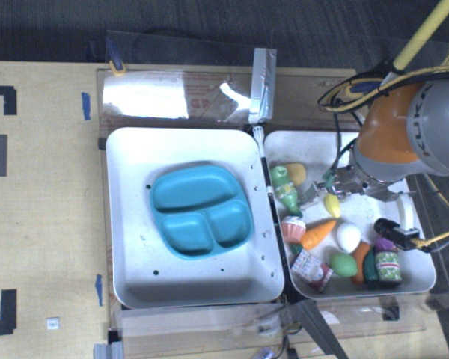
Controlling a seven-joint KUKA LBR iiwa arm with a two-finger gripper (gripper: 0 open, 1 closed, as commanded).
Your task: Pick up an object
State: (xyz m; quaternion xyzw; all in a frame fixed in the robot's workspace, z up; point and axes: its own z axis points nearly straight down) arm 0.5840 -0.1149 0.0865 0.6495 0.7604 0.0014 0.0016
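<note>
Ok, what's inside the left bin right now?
The left bin holds a blue divided tray with three compartments, lying near the middle. Whatever sits beneath the tray is covered.

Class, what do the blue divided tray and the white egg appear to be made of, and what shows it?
Blue three-compartment tray: probably moulded plastic, matte, with even colour and rounded ridges. White egg: likely smooth plastic, slightly glossy; it lies among toy foods, though the material is uncertain.

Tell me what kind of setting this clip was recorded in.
Probably a lab bench set up for robot picking trials. Two white bins sit side by side, one holding a blue divided tray, the other toy food such as a plastic carrot. The arm trails loose cables above them.
</note>
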